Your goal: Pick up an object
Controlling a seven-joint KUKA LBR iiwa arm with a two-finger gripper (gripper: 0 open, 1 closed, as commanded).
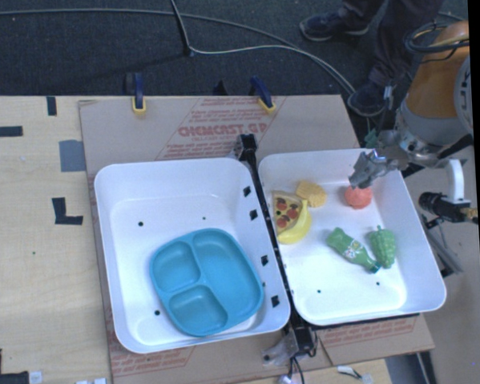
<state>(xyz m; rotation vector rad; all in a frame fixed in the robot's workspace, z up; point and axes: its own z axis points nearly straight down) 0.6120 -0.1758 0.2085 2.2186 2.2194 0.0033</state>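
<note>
In the right bin (414, 294) lie a small red-orange ball-like toy (357, 196), a yellow toy with a pizza-patterned piece (290, 215), a small yellow-orange piece (311, 193), and two green toys (349, 248) (383, 247). My gripper (365, 172) hangs at the bin's far right side, directly above and touching the top of the red-orange toy. Its fingers point down and left, and nothing shows between them.
The left bin (120, 201) holds a blue divided tray (204, 281). A black divider with clips (261, 218) runs between the bins. Cables (437, 209) and the arm body (436, 105) crowd the right side. Clamps (139, 94) sit at the cardboard's far edge.
</note>
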